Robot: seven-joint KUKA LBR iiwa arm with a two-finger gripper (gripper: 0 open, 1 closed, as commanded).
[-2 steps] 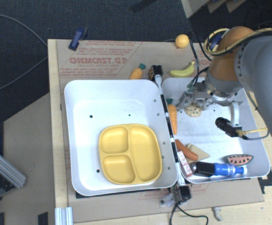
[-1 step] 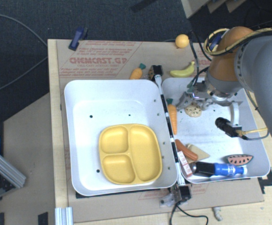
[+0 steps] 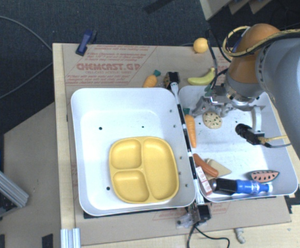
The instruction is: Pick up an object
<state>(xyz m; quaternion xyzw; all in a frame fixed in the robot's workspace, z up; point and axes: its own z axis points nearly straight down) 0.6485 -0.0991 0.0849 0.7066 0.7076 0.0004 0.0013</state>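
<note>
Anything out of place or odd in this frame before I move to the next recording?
Yes. Several toys lie outside the bins: a yellow ball and a blue clip near the bench's far edge, and a banana and small orange toy behind the bins. A carrot lies along the divide between them.

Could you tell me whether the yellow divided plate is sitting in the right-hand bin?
No, the yellow divided plate lies in the left bin, while the right bin holds the smaller items.

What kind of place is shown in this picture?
Probably a robotics lab test bench: a grey robot arm reaches over two white bins holding toy food such as a carrot and cookie.
</note>
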